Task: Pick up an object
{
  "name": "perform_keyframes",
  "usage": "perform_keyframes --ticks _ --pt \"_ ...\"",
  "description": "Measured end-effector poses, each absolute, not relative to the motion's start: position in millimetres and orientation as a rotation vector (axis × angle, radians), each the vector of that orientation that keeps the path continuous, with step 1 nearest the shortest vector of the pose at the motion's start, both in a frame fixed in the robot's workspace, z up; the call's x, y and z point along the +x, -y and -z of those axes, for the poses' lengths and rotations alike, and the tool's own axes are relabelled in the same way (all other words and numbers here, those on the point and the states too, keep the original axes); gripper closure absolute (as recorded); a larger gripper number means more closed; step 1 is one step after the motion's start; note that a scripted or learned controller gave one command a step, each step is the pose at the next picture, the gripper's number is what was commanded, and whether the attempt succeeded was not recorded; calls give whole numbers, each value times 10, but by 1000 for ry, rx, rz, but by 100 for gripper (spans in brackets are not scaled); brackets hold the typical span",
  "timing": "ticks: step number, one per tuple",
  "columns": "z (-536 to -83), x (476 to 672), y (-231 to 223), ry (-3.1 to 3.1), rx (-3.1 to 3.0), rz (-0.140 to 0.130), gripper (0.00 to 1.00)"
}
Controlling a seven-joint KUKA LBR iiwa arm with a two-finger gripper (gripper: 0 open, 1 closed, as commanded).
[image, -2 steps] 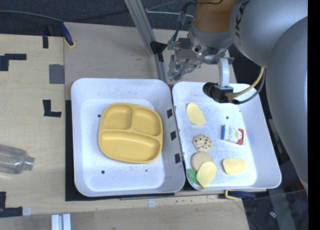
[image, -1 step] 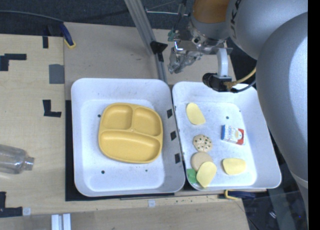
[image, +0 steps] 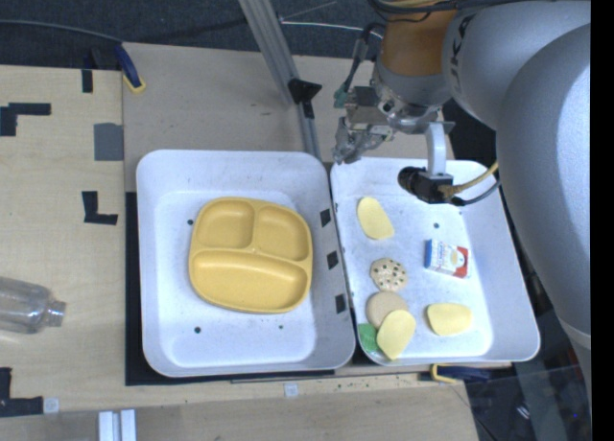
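Tan wooden bench (image: 58,238) up top here, with two shallow white bins side by side. Left white bin (image: 163,180) has a yellow plastic divided tray (image: 251,254) sitting in it. Using the right white bin (image: 499,276) as the landmark: inside it are a pale yellow oval piece (image: 374,218), a speckled round cookie (image: 388,273), a small red-and-white carton (image: 447,258) and a yellow lemon-shaped piece (image: 448,318). Gripper (image: 351,147) hangs over that bin's far left corner; can't tell its state.
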State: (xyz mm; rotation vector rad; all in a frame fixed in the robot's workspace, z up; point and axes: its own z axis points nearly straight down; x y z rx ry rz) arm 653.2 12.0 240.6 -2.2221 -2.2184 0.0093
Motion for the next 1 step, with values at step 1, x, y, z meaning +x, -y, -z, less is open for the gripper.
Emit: perform_keyframes --ticks 1 --pt "-1864 6306 -129 2219 -2218 -12 100"
